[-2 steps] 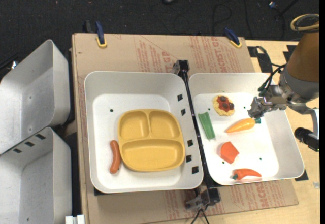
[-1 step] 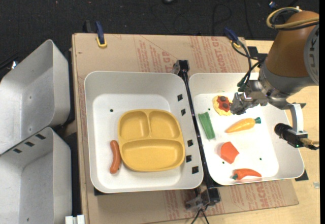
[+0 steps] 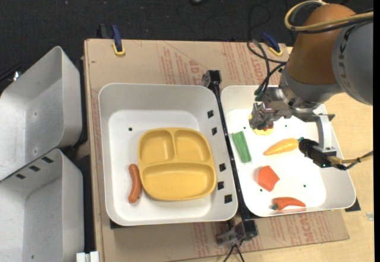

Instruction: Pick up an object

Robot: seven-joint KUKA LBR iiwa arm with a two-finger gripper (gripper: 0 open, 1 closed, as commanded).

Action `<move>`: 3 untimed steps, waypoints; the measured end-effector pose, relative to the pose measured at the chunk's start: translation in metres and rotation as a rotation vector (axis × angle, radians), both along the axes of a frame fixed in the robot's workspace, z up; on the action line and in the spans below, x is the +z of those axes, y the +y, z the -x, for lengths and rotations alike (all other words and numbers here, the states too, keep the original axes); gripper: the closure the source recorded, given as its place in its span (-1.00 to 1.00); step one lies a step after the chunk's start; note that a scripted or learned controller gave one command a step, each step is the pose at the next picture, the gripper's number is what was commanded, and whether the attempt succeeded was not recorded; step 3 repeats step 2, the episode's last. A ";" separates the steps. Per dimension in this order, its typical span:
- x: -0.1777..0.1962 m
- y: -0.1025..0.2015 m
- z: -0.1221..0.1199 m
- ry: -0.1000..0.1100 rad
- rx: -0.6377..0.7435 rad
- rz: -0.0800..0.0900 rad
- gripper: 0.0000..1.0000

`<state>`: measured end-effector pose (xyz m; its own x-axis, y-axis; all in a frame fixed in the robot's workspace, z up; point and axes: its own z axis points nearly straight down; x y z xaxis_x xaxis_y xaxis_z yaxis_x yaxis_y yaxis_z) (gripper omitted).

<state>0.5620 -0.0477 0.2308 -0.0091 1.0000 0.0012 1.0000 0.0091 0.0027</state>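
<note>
Two shallow white bins sit side by side; gripper (image 3: 262, 119) is low in the right bin (image 3: 338, 192), directly over a small yellow object (image 3: 263, 131) of which just a sliver pokes out below the tips. Whether the tips are spread or closed, or have the yellow piece between them, cannot be told from this slant, as the wrist body hides them. Judged step: descent or closing on that yellow piece. To do it well, probably keep the tool vertical, centre the piece before closing, and lift straight up so the neighbours are not dragged. Just beside the tips on the divider side lies a flat green strip (image 3: 241, 146); on the other side, near, a tapered yellow-orange pepper shape (image 3: 281, 147); farther toward the front rim, an orange-red blocky chunk (image 3: 268, 177) and a slim red chili (image 3: 288, 202). All look like smooth moulded plastic, likely slippery. Well apart, in the left bin (image 3: 113, 100): a yellow divided tray (image 3: 176, 163), a reddish sausage (image 3: 135, 183) beside it
</note>
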 end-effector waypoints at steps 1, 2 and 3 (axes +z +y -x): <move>0.010 0.055 -0.017 -0.001 -0.001 0.000 1.00; 0.015 0.103 -0.032 0.000 -0.001 -0.001 1.00; 0.015 0.103 -0.032 0.000 -0.001 -0.001 1.00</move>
